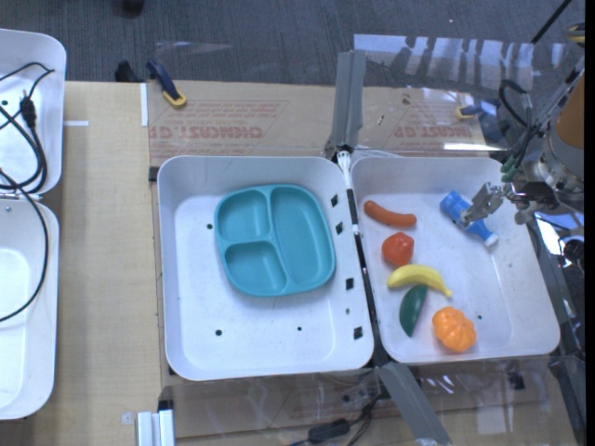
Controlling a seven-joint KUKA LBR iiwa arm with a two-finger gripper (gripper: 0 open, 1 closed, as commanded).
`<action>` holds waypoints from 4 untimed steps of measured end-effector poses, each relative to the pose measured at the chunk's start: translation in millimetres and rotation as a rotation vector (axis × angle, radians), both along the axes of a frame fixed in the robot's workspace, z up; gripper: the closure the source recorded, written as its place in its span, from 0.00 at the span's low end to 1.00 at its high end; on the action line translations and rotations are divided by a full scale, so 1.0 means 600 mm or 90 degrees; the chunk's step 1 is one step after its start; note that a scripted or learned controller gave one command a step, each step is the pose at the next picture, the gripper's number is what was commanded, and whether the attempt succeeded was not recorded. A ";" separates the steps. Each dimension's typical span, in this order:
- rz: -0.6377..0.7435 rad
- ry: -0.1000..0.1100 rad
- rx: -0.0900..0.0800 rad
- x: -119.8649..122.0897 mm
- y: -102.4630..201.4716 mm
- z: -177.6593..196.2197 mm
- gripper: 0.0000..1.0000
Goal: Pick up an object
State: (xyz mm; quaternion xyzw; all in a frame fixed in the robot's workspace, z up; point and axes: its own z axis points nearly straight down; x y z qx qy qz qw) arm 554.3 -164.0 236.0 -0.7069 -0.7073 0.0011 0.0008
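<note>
Judging by the layout, the pick is not yet completed: nothing is seen lifted clear of the right bin (530, 277).

Gripper (482, 203): placed at the blue item (462, 210), in the bin's far right part. Fingers appear slightly apart and astride the item's middle, though the view is too coarse for contact to be confirmed.

Blue item: small, elongated, lying tilted, pale tip toward the bin's right wall.

Other contents, nearer the bin's left wall: sausage (390, 215), tomato (398, 247), banana (418, 278), green vegetable (412, 309), orange fruit (454, 329).

Remaining: closure, lift.
</note>
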 end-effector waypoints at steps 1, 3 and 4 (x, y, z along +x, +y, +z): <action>-0.002 0.000 0.000 0.051 -0.058 -0.124 0.00; 0.003 -0.003 -0.002 0.141 -0.058 -0.224 1.00; 0.002 -0.002 -0.001 0.155 -0.036 -0.005 1.00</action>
